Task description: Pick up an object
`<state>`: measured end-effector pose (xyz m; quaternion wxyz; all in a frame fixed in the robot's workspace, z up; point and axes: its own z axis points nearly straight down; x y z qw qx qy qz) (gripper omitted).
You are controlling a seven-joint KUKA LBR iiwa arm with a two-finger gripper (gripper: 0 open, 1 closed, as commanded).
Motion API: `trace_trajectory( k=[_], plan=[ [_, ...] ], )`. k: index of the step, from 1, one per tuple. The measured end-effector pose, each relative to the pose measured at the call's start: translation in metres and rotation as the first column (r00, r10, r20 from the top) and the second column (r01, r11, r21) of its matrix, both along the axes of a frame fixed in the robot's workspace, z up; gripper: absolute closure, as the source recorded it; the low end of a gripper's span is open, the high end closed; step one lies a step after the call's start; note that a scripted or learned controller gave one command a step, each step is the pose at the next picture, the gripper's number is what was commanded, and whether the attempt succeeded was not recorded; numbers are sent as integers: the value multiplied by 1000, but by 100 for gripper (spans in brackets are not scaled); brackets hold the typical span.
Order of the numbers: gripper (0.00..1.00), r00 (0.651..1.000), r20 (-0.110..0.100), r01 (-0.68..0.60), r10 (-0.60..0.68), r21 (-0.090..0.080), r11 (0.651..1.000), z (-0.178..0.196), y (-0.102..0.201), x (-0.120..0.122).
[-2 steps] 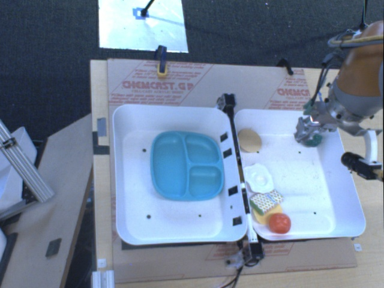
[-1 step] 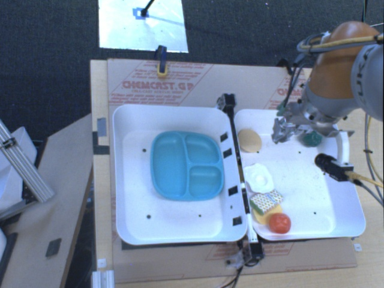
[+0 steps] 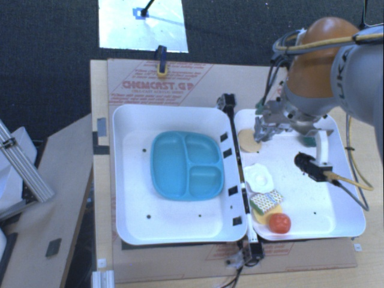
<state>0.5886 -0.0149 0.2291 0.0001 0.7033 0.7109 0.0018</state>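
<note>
Far left of the frame: a ribbed metal rail [image 3: 23, 164] lying aslant on a side bench. Upper left: a silvery sheet [image 3: 141, 17] on dark carpet. Just below it, a yellow and blue clamp [image 3: 161, 62] at the back edge of the table [image 3: 99, 107], biting a cardboard sheet [image 3: 180, 77] with red lettering.

Left of centre: the left bin [image 3: 135, 215], white and shallow, with a pale blue divided plate [image 3: 187, 165] flat on its floor, three compartments facing up.

Right of centre: the right bin [image 3: 312, 212], touching the left one along a black-clipped seam. At its upper left corner, a tan disc [image 3: 246, 141], round, flat and plain, flush on the white floor near the seam. Below the disc and apart from it, a white lumpy piece [image 3: 259, 177]. Lower still, a small chequered block [image 3: 266, 200] tilted on a yellow piece [image 3: 273, 212], and touching that a red ball [image 3: 279, 222], smooth and round, near the bin's front wall.

Upper right: the arm [image 3: 318, 59], orange above, grey beyond, reaching in and bent down over the bin's back half. Jaws low, at the right edge of the tan disc, pointing down; width of opening not readable, nothing seen between them. Just right of the wrist, a teal scrap [image 3: 309, 140], mostly hidden.
</note>
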Motion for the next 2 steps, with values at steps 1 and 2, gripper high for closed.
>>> trace_trajectory(
  k=[1,2],
  plan=[
    [100,1000,-2,0,0,0,1000,-10,58,-9],
    [100,1000,0,0,0,0,1000,-4,115,-7]
  ],
)
